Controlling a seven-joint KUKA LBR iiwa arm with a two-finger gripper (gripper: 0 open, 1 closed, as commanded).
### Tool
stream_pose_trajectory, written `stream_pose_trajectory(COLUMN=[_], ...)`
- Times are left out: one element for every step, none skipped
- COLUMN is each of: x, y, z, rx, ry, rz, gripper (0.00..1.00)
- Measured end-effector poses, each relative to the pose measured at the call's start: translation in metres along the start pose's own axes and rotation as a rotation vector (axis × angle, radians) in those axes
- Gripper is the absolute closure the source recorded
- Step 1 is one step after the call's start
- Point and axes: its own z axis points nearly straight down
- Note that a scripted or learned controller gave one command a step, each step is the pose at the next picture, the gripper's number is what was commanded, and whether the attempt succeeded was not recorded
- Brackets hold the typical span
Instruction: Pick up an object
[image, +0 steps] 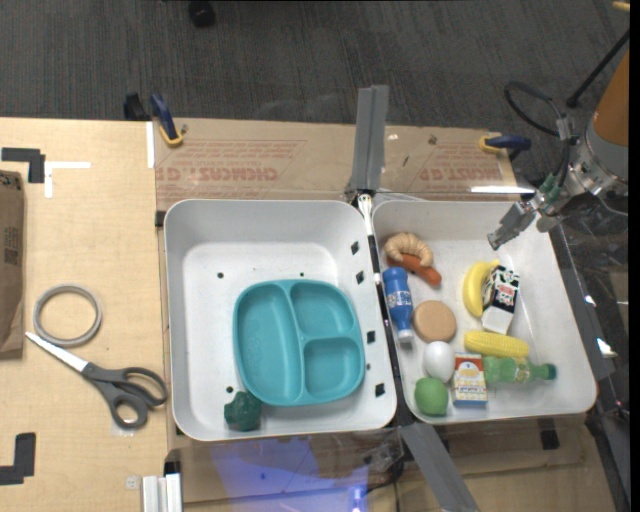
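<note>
My gripper (512, 224) hangs over the far right corner of the right bin (570, 300), above and to the right of the banana (474, 288); nothing shows in its grasp. The right bin holds several small items: a croissant (408, 245), a blue bottle (398, 300), a milk carton (501, 298), a tan round disc (435, 321), a white egg (438, 357), a corn cob (496, 345), a green bottle (517, 373), a small juice box (470, 382) and a green lime (431, 397).
The left bin (190, 300) holds a teal divided plate (300, 342) and a dark green lump (241, 411) at its front left corner. On the bench to the left lie scissors (110, 378) and a tape roll (67, 314). Cables (540, 105) hang near the arm.
</note>
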Motion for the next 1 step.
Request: stream_pose_trajectory(x=[-0.042], y=[-0.0154], z=[0.0946], rx=[0.001], ry=[0.001], rz=[0.078], gripper=[0.0])
